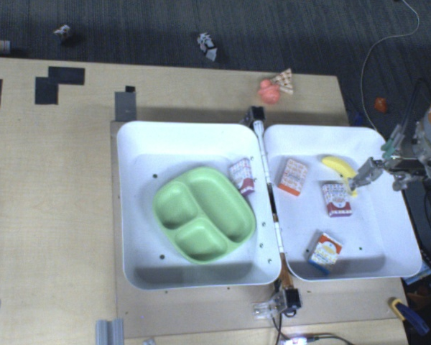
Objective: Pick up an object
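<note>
The end effector (360, 180) reaches in over the right bin (388, 261), its tip just above a red-and-white carton (337, 199) and beside a yellow banana (337, 165); I cannot tell how it is set. An orange carton (293, 176) and a yellow-blue box (324, 251) lie nearby. The left bin (140, 192) holds a green divided tray (202, 213) and another small carton (242, 176).

The right bin (388, 261) holds four small things: a yellow banana (337, 165) lying slantwise at about one o'clock, an orange-and-white carton (293, 176) flat at ten o'clock, a red-and-white carton (336, 199) near the centre, and a yellow-and-blue box (324, 251) tilted at six o'clock.
</note>
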Robot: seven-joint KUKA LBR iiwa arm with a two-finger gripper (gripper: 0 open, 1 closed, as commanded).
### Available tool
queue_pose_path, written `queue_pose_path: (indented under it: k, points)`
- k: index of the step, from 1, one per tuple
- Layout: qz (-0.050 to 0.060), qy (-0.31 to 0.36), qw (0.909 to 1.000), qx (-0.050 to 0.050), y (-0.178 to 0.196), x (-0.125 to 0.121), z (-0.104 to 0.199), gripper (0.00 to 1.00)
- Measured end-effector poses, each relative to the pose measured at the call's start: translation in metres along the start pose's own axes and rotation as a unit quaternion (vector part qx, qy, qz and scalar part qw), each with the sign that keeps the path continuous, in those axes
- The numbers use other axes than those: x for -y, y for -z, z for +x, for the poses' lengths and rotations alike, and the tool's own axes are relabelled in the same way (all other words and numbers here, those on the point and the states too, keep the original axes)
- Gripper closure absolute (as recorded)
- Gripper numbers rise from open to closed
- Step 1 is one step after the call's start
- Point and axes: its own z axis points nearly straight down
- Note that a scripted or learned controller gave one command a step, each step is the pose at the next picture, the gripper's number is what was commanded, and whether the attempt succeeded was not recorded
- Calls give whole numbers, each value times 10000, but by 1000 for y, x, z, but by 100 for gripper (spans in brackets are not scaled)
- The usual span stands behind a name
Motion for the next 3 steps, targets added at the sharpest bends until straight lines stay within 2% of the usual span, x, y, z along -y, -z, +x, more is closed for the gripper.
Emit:
queue_pose_path:
  k: [1,2,3]
  points:
    - [0,0,10000,0,0,0,0,0]
    - [12,-9,10000,-4,-118,23,20,0]
    - [-26,-12,10000,5,-194,21,50,0]
